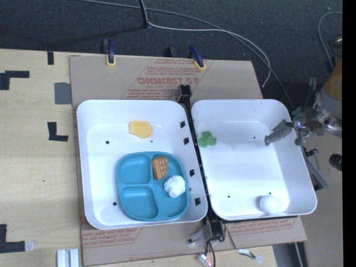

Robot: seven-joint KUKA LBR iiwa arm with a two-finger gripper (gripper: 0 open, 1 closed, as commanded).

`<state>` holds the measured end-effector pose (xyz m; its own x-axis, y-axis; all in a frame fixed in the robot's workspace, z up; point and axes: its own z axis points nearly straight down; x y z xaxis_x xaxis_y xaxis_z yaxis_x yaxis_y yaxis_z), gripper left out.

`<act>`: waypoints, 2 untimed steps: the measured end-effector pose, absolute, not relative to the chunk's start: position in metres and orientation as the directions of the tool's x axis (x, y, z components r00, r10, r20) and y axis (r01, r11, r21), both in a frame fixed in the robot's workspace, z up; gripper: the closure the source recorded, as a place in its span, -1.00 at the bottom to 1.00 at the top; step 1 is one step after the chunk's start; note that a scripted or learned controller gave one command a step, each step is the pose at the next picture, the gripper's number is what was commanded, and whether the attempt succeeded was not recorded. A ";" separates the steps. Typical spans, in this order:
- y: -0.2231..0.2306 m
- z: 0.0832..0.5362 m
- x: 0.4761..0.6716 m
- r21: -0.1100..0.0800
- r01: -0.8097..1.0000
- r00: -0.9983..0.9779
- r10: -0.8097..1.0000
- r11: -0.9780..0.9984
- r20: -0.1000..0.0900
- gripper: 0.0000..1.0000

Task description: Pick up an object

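Hovering over right bin (289, 166) rim, claw (273, 136) state unclear, green piece (207, 139) roundish, no clear long axis.

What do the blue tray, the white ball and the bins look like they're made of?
Blue tray: likely moulded plastic, smooth, semi-matte, with rounded compartment walls. White ball: smooth and evenly white, plastic or foam; cannot tell which. Left bin and right bin: thin glossy white plastic, judging by soft highlights and rounded corners.
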<state>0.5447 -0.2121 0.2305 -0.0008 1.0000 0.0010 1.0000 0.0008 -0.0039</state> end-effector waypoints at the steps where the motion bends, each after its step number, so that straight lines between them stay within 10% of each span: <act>1: -0.206 0.182 0.537 -0.005 1.000 -0.001 1.000 0.001 0.001 -1.00; 2: -0.204 0.120 0.539 -0.006 1.000 -0.001 1.000 0.001 0.002 -1.00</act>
